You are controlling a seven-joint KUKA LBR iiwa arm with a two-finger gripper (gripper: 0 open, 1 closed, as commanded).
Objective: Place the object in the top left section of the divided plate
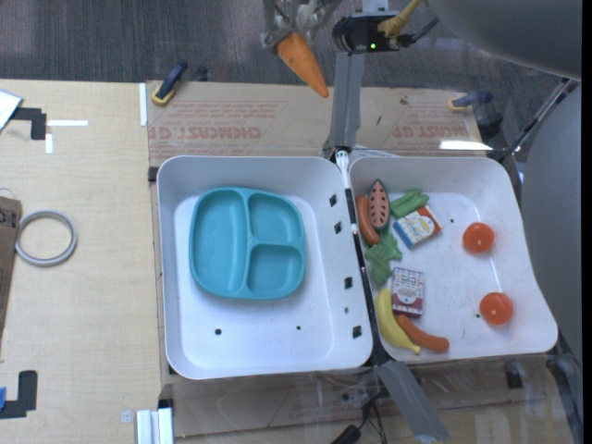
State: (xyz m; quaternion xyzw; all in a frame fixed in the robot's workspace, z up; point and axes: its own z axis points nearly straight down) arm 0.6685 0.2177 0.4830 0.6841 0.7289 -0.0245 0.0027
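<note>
A teal divided plate [200,248] lies in the left white bin [176,322], with one long section on its left and two smaller ones on its right. All three sections hold nothing. High at the top of the camera view, my gripper [289,28] hangs above the cardboard behind the bins. It is shut on an orange toy carrot [305,63], whose pointed end slants down to the right. The carrot hangs well above and behind the plate, closer to the bins' shared edge.
The right bin [518,211] holds several toy foods: a watermelon slice [377,206], two orange balls [478,238], a banana [392,326] and a small carton [408,291]. A grey post [345,100] rises behind the bins. A tape roll [42,239] lies at the left.
</note>
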